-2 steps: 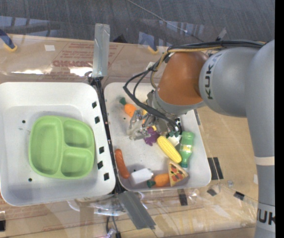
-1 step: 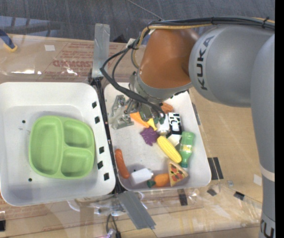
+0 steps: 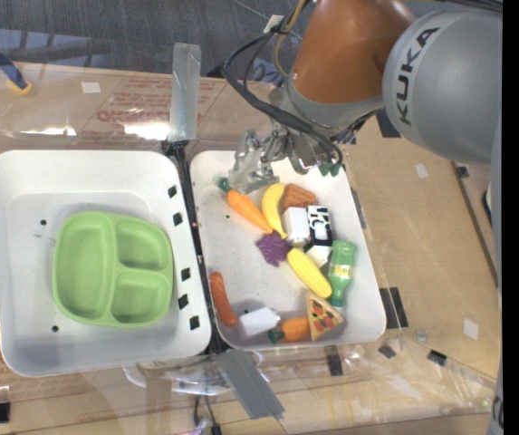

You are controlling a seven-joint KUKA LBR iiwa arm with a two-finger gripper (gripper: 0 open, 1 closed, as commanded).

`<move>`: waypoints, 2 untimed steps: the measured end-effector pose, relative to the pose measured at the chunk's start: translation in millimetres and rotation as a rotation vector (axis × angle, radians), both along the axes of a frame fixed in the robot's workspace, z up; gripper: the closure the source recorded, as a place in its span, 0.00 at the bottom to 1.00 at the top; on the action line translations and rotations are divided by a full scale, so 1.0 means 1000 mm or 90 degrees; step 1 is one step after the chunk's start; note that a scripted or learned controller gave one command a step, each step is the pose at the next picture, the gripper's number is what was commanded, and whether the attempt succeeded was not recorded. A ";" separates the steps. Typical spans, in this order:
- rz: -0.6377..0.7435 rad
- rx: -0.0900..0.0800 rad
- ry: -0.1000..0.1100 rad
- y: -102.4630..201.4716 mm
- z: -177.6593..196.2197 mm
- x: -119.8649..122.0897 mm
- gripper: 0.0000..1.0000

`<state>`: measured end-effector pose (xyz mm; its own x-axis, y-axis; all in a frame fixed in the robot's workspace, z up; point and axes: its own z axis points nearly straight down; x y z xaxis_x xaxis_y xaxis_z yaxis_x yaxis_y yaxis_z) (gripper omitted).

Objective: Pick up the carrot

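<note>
Left bin (image 3: 5, 243) holds a green divided plate (image 3: 112, 267). Right bin (image 3: 206, 243): carrot (image 3: 246, 209) lies loose near its 11 o'clock corner, tip toward a banana (image 3: 273, 208) just beside it at 3 o'clock. Gripper (image 3: 257, 163) hovers at the carrot's 12 o'clock, near the back wall, holding nothing; finger gap can't tell.

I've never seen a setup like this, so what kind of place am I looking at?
Probably a robotics lab test bench, not a kitchen. A grey and orange KUKA arm reaches over two white bins taped onto cardboard; one holds plastic toy food such as a carrot and corn, the other a green divided plate.
</note>
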<state>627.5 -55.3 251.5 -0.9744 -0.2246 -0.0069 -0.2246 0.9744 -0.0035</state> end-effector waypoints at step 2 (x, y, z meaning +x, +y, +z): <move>0.190 -0.001 0.005 -0.107 0.074 -0.032 1.00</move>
